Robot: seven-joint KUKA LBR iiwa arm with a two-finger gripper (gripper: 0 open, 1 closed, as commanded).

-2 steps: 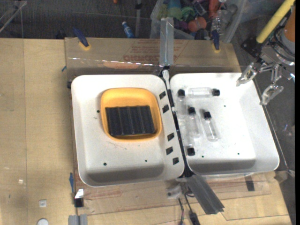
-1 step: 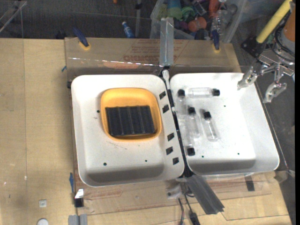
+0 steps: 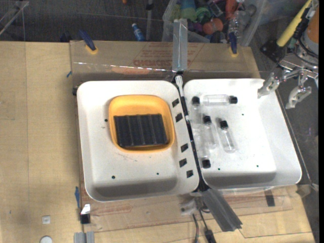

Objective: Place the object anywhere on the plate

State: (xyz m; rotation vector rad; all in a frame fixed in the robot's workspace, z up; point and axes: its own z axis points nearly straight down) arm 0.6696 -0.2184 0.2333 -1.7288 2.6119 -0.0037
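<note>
An orange plate (image 3: 140,105) with a dark ridged insert (image 3: 140,129) lies in the left bin (image 3: 96,171). Several clear vials with black caps lie in the left part of the right bin (image 3: 263,151): one lies crosswise (image 3: 214,100) near the back, and two lie lengthwise (image 3: 227,135) (image 3: 208,131) below it. My gripper (image 3: 283,89) hangs over the right bin's back right corner, well apart from the vials. Its metal fingers (image 3: 267,85) are spread open with nothing between them.
A metal divider (image 3: 180,49) stands behind the seam between the bins, and black clips (image 3: 183,147) line the seam. A crate of coloured toys (image 3: 212,6) sits behind the bench. Wooden bench surface surrounds the bins.
</note>
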